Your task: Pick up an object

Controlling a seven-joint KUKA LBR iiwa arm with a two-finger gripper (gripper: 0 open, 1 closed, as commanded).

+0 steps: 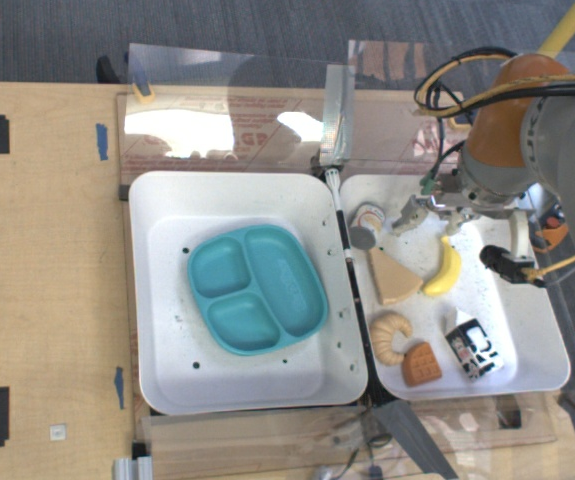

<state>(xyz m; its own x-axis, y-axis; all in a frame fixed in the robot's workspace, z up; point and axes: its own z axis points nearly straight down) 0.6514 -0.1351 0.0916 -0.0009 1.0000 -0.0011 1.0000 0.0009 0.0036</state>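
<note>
Scene: While the gripper (437,208) hangs over the right bin (547,358), whether it is apart or together cannot be told.
Banana (444,270): at six o'clock of it, free.
Handling: likely light, smooth; grasp across the middle.

Both white bins (157,268) look like smooth, faintly glossy plastic. The teal divided plate (257,288) in the left one is matt plastic. Beside it, the banana (445,271) has a waxy sheen, and the croissant (391,334) looks rough and crusty. The table (37,268) is pale, matt wood. Clear glossy sheeting (227,108) stands behind the bins.
</note>
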